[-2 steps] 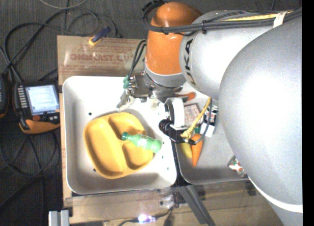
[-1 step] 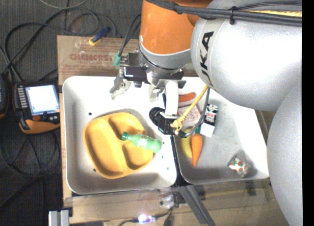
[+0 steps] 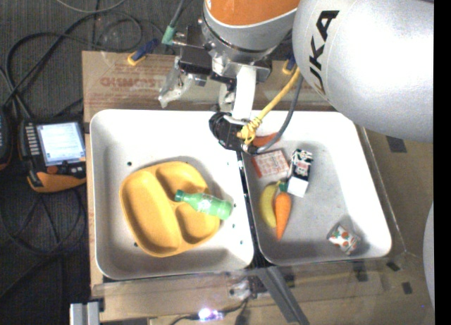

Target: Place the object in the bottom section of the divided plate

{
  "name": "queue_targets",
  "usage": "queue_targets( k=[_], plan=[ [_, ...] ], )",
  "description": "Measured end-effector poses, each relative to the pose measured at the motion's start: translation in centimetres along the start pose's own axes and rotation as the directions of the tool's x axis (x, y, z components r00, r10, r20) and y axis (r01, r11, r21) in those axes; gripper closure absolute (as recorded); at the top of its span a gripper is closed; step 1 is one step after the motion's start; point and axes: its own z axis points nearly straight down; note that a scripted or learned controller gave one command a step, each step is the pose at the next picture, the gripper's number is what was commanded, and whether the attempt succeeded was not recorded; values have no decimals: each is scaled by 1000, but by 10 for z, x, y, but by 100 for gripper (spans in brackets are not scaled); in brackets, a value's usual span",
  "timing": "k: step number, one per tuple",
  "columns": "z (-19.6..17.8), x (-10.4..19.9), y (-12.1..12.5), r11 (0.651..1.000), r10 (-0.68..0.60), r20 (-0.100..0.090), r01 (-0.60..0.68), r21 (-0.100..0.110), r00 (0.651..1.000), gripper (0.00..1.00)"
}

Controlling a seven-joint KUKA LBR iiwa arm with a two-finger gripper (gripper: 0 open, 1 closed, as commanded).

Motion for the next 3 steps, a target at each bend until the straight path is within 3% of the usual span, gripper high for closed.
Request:
queue_targets(
  k=[3],
  plan=[
    [0,0,0,1000,0,0,0,1,1000,0]
  ],
)
